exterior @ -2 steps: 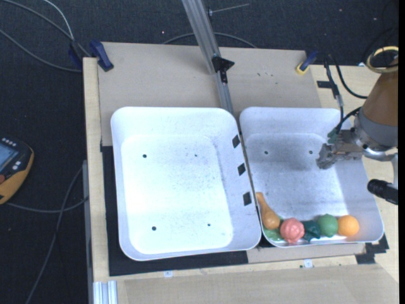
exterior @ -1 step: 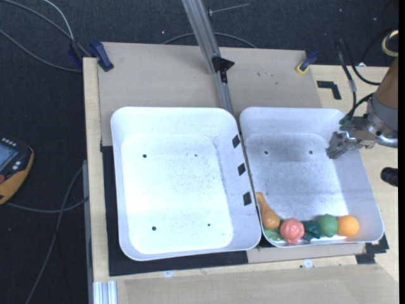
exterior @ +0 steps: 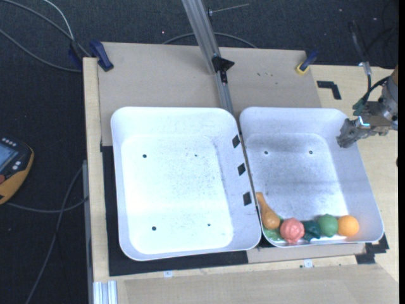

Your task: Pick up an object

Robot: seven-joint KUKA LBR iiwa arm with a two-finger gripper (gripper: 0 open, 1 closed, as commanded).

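Toys (exterior: 310,227) lie along right bin's (exterior: 354,170) near wall, well apart from claw (exterior: 348,135) at far-right rim; claw state: can't tell.

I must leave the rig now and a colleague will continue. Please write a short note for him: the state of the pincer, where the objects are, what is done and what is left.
Pincer: over the right bin's upper right rim, at the view's right edge; nothing is visible in it.
Objects: all lie in a row along the near edge of the right bin: an orange carrot-shaped piece, a pink ball, a green ball and an orange ball. Something dark green lies under them, unclear.
Left bin: only dark specks on its floor.
Done: no object is lifted yet.
Left: move the pincer to the near edge, grasp one object, lift it.
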